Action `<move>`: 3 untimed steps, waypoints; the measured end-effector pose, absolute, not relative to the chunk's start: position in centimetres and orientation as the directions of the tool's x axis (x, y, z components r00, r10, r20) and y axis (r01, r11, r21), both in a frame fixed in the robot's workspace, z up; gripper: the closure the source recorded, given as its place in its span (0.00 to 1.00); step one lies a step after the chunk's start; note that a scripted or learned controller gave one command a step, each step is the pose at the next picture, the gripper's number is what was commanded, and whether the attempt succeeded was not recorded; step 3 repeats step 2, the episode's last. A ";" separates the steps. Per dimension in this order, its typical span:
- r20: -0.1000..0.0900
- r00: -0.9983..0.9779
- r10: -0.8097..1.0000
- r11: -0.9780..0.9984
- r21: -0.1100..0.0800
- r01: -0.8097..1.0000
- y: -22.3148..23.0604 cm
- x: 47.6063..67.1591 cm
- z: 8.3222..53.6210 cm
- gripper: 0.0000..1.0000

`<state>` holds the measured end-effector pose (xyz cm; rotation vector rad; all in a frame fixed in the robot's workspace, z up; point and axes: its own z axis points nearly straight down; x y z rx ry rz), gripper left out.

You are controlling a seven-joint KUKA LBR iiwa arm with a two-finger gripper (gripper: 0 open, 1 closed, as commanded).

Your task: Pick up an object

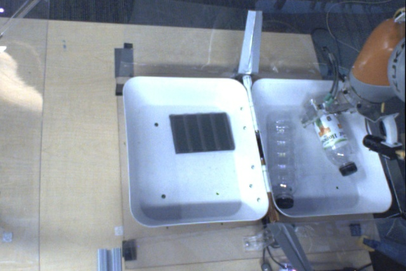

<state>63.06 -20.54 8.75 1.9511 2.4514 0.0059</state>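
On the pale wooden counter (70, 155), the left shallow white bin (134, 155) holds a dark grey ribbed rectangular pad (202, 132) lying flat near its middle. In the right white bin (311, 190), a clear plastic bottle with a black cap (281, 158) lies along the left wall. A second clear plastic bottle with an orange-and-white label (330, 134) lies slantwise to its right, and the claw (334, 103) sits at this bottle's far end, though I cannot tell whether it is open or closed.

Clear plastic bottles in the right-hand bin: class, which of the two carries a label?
The clear plastic bottle bearing an orange-and-white label, further right; the other bottle, by the left wall of the white bin, is bare.
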 end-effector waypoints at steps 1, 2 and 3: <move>-0.006 -0.226 0.974 0.226 0.015 0.974 -20.4 63.3 10.0 1.00; -0.004 -0.362 0.932 0.362 0.008 0.932 -16.0 63.4 18.4 1.00; -0.004 -0.362 0.932 0.362 0.008 0.932 -16.0 63.4 18.4 1.00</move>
